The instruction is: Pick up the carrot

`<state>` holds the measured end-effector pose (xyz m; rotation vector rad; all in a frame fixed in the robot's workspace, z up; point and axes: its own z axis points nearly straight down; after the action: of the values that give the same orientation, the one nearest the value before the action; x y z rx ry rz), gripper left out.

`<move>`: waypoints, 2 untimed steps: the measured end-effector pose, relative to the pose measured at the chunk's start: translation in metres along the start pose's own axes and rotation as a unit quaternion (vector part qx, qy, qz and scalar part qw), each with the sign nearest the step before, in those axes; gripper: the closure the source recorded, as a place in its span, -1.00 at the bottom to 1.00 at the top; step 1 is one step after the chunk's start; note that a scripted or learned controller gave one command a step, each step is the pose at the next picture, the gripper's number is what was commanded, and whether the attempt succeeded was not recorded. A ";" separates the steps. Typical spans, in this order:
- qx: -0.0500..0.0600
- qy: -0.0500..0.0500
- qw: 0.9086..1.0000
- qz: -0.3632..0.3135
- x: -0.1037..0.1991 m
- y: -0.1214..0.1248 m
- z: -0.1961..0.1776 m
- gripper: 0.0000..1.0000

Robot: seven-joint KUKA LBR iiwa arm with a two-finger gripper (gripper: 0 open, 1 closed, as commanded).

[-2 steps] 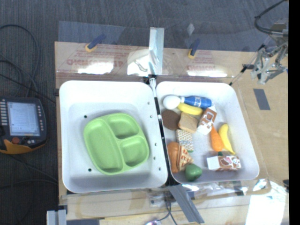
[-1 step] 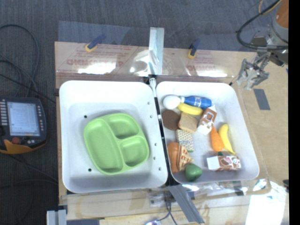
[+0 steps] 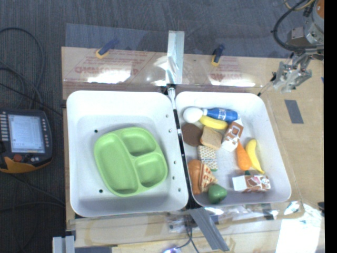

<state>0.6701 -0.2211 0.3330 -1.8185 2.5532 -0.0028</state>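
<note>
arm (image 3: pixel 316 4) cut off at right edge

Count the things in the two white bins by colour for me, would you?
Yellow: 2, banana, second banana
Orange: 1, carrot
Green: 2, divided plate, round green piece
Blue: 1, bottle
Other colours: roughly 7
Total: roughly 13

The hand (image 3: pixel 291 76) is pale grey metal with thin fingers; black cables (image 3: pixel 291 16) loop above it beside an orange band (image 3: pixel 319 0).

Orange carrot (image 3: pixel 242 157), lying lengthwise in right bin, touching the banana's left side
</note>
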 end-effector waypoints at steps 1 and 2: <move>-0.003 0.000 0.987 -0.160 0.010 0.028 0.023 1.00; -0.003 -0.001 0.912 -0.410 0.015 0.054 0.014 1.00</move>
<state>0.6146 -0.2178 0.3187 -2.7074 1.5853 0.0036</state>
